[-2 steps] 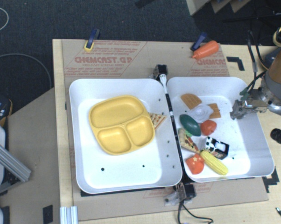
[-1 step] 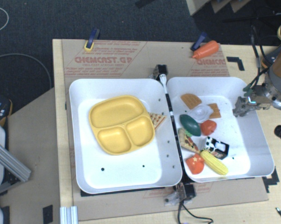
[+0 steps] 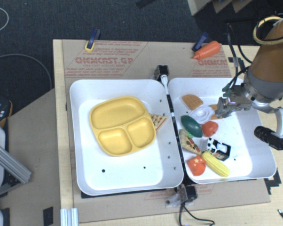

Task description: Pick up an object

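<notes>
The right bin (image 3: 254, 145) holds several toy foods: a tan bread slice (image 3: 192, 100), a clear cup (image 3: 201, 113), a dark green avocado-like piece (image 3: 192, 125), a red tomato (image 3: 209, 128), a yellow corn cob (image 3: 216, 164), a red strawberry (image 3: 196, 165) and a black-and-white item (image 3: 220, 149). My gripper (image 3: 222, 109) hangs low over the bin's upper middle, just right of the clear cup and above the tomato. Nothing shows clearly between its tips.
The left bin (image 3: 127, 168) holds a yellow divided tray (image 3: 122, 125) with a waffle piece (image 3: 158, 121) at its right edge. An orange carrot (image 3: 207, 50) lies on the bench behind the right bin. The arm's body (image 3: 269, 69) looms over the right bin's far corner.
</notes>
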`<state>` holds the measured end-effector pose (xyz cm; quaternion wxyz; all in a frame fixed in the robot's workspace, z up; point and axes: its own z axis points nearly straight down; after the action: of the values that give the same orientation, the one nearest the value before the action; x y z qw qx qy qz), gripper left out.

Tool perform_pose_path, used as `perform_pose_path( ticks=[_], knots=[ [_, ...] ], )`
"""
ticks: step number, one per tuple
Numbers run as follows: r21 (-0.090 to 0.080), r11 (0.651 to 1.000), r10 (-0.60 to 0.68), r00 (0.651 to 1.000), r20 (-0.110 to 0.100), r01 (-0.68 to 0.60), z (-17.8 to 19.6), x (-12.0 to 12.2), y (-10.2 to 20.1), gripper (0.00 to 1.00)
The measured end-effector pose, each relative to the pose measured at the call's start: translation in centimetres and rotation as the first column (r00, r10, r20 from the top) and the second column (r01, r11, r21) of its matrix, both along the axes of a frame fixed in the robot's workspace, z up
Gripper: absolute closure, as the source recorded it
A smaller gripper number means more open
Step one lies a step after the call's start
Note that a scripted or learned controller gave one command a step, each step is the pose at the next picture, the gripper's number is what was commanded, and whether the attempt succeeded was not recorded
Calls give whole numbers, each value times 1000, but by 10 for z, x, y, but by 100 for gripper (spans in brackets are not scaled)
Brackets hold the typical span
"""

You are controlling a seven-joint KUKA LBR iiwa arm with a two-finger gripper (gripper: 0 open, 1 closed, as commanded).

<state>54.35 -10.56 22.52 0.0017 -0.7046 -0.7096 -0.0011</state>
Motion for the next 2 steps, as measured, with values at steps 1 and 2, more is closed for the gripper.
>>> perform_pose_path(
  ticks=[1,2],
  knots=[
    [-3,1000,0,1000,5,0,8,18,51,100],
    [-3,1000,-1,1000,4,1,9,24,94,100]
  ],
)
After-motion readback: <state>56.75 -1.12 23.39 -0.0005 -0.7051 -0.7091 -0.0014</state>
